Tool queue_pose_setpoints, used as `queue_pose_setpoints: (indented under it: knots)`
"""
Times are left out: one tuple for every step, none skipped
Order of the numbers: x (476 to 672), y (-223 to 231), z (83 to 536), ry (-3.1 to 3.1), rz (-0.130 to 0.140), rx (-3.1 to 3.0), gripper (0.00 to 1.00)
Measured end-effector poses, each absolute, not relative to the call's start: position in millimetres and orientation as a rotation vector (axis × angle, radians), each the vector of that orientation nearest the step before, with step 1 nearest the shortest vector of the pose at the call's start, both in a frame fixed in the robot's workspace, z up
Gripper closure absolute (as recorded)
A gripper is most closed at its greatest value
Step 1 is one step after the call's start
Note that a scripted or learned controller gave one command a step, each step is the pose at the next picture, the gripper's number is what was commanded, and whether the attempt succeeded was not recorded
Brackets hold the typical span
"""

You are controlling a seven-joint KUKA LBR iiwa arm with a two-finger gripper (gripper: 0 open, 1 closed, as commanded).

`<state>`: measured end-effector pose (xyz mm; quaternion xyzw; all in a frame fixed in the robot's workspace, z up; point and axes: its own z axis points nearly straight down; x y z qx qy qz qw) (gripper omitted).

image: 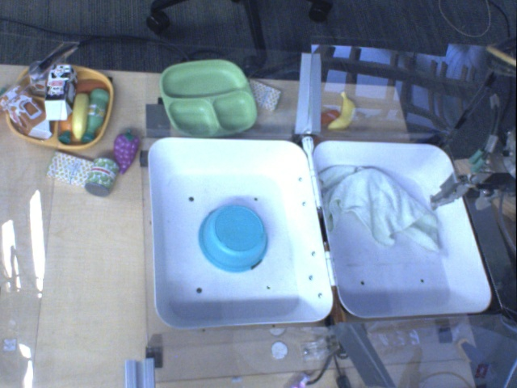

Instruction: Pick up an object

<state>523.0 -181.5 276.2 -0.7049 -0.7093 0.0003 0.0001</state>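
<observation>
Two bins, and the gripper point(447, 194) sits at the right bin's point(420, 297) 3 o'clock rim; can't tell its state. I'd pinch a raised fold of the white cloth point(376, 204).

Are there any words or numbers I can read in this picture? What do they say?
No text is readable anywhere in this picture.
Yellow bowl of toys: the small packets inside have printed patches, too blurred to read.
Small can beside the patterned packet: label too small to read.
Blue bowl, white cloth and green tray: no writing visible.
</observation>
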Motion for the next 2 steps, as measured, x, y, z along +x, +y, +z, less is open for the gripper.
queue_pose_setpoints:
  knots:
    - [525.0,-179.9,285.5,-2.236,0.0,-2.209,1.0]
    - [534.4,-82.8,404.5,-2.358,-0.003,-2.081,1.0]
